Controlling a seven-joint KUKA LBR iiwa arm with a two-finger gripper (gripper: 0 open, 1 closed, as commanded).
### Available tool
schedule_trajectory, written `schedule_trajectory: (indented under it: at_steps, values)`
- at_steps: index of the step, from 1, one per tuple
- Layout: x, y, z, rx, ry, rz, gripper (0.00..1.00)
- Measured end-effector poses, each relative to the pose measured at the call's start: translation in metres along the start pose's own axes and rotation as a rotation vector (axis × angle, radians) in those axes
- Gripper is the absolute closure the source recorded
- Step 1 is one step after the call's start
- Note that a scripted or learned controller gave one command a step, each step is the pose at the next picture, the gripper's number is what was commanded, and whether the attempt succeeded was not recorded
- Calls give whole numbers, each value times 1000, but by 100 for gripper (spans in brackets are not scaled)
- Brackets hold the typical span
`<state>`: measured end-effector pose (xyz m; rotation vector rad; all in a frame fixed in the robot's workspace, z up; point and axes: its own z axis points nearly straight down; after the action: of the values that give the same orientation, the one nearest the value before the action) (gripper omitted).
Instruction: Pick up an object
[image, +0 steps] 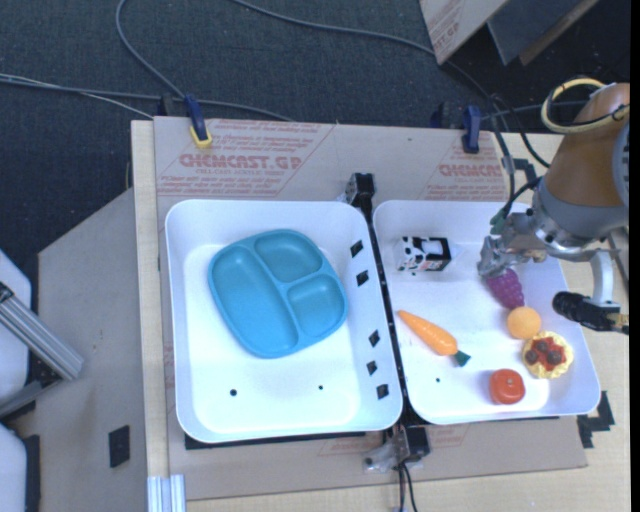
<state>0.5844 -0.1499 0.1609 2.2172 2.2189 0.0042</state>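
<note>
The right bin (430, 405) holds several toy foods. A purple grape bunch (508, 289) lies near its back right, and my gripper (497, 258) hangs right at the bunch's upper end, partly covering it. Whether the two touch cannot be told. An orange ball (523, 322) sits just below the grapes. A fruit tart (547, 355) and a red tomato (507, 386) lie at the front right. A carrot (428, 331) lies in the bin's middle. A black-and-white cow toy (424, 254) lies at the back.
The left bin (190, 400) holds a blue divided plate (278, 292). A black divider with clips (372, 300) runs between the bins. The arm's grey wrist and orange band (585, 170) reach in from the right, over the right bin's back corner.
</note>
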Motion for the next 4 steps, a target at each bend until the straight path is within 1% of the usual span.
schedule_trajectory:
  at_steps: [1, 2, 3, 4]
  values:
    - [-2, 4, -65, -3, -1, -1, 100]
    - [-1, 4, -45, 8, 2, 0, 100]
    - [47, 3, -42, 8, 4, -4, 100]
    - [108, 1, -49, 7, 6, -6, 100]
